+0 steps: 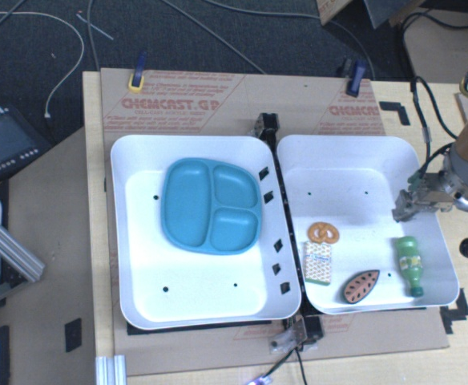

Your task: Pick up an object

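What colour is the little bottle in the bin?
Green. The bottle lies in the right bin, clearest in the camera view.

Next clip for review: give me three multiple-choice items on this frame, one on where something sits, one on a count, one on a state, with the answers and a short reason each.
1. Where is the blue divided plate?
A. left bin
B. right bin
C. on the cardboard

2. How many loose things lie in the right bin?
A. two
B. four
C. six

3. How does the green bottle rest?
A. upright
B. on its side
C. on the plate

Answers:
1 A: the blue divided plate lies in the left bin.
2 B: pretzel, patterned packet, brown oval piece and green bottle lie in the right bin.
3 B: it lies flat on the floor.
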`<action>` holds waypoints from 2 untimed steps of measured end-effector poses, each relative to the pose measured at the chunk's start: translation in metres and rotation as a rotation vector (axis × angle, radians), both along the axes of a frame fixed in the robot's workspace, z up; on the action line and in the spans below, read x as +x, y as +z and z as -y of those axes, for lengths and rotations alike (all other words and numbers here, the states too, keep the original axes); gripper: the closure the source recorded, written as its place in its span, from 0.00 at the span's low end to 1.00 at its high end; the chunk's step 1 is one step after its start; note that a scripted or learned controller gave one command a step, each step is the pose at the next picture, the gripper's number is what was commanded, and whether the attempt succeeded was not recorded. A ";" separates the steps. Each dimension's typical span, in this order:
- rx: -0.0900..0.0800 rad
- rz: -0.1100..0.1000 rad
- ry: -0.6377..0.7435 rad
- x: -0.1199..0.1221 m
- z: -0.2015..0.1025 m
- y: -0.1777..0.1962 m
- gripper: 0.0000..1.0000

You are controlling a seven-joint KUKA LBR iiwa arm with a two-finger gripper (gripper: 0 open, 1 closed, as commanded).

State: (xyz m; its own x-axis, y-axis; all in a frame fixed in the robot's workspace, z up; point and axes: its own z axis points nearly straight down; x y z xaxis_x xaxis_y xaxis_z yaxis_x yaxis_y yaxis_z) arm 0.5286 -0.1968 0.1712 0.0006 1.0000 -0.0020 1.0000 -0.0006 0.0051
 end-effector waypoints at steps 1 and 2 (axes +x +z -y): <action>0.000 0.001 0.001 -0.002 0.005 0.045 1.00; 0.000 0.001 0.002 0.000 0.003 0.089 1.00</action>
State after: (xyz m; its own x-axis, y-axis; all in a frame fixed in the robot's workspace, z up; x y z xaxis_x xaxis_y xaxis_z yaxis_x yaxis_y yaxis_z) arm 0.5288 -0.1998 0.2607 -0.0016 1.0000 -0.0022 1.0000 0.0016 0.0065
